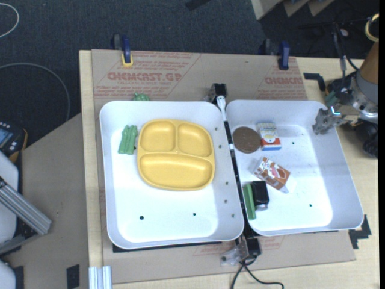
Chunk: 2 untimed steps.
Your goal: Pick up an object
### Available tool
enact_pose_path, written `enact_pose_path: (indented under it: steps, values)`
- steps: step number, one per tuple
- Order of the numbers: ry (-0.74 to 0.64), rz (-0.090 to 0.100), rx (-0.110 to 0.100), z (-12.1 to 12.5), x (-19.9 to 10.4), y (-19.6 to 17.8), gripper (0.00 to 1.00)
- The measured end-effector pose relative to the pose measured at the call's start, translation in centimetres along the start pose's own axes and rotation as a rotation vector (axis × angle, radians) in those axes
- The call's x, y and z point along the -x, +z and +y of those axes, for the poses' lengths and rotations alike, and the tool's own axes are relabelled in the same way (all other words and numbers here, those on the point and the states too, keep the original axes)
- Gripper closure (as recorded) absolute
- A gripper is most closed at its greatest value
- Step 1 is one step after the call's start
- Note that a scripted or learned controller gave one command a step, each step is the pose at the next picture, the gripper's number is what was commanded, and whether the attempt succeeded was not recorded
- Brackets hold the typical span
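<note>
My gripper (323, 122) hangs over the far right rim of the right bin (313, 215), apart from every object. In that bin lie a brown round disc (246, 140), a small white, red and blue box (268, 135), a crinkled red and white packet (272, 173), a small black block (260, 194) and a green stick (248, 201) along the left wall. The left bin (168, 221) holds a yellow divided plate (176, 154) and a green ridged piece (127, 139) beside it.
A small green item (141, 97) lies on the cardboard just beyond the left bin's far rim. Two blue clamps (126, 46) hold the cardboard sheet at the back. Cables and a black part (219, 91) sit between the bins.
</note>
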<state>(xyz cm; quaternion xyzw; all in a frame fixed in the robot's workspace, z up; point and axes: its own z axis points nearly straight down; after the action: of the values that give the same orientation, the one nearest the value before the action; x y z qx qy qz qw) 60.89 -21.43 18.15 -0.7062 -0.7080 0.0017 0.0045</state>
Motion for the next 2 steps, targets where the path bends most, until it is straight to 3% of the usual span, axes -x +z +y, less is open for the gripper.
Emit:
enact_pose_path:
  steps: [1, 2]
  values:
    - [-0.003, -0.005, 0.013, 6.1, -3.8, 4.1, 1.0]
    - [0.006, -0.004, 0.006, 5.7, 1.2, 10.0, 1.0]
